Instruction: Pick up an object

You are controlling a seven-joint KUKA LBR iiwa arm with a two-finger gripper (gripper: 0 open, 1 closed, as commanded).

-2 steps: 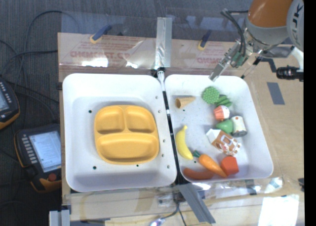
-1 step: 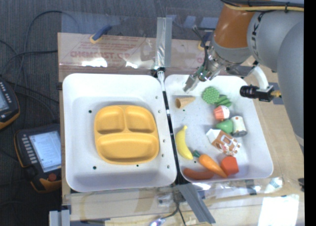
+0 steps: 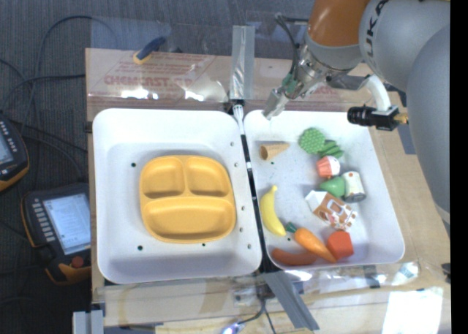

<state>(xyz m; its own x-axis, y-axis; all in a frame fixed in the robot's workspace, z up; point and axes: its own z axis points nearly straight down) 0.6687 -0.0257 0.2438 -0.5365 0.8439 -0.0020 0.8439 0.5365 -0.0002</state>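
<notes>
The right bin (image 3: 380, 172) holds toy food. A tan cone (image 3: 274, 150) lies near its far left corner, with a green knobbly piece (image 3: 313, 139) beside it. Further forward are a red and white piece (image 3: 329, 167), a small can (image 3: 353, 186) and a white and orange carton (image 3: 330, 210). A yellow banana (image 3: 272, 210) lies along the left wall. A carrot (image 3: 313, 241), a red block (image 3: 340, 243) and a long red piece (image 3: 292, 257) sit at the front. My gripper (image 3: 276, 103) hangs over the bin's far left corner, above and behind the cone, with nothing seen in it.
A yellow divided plate (image 3: 189, 197) lies in the left bin (image 3: 110, 142). A ridge (image 3: 247, 172) separates the two bins. Behind the bins are a cardboard sheet (image 3: 161, 73) and an upright metal post (image 3: 241, 62). My grey arm (image 3: 409, 40) covers the upper right.
</notes>
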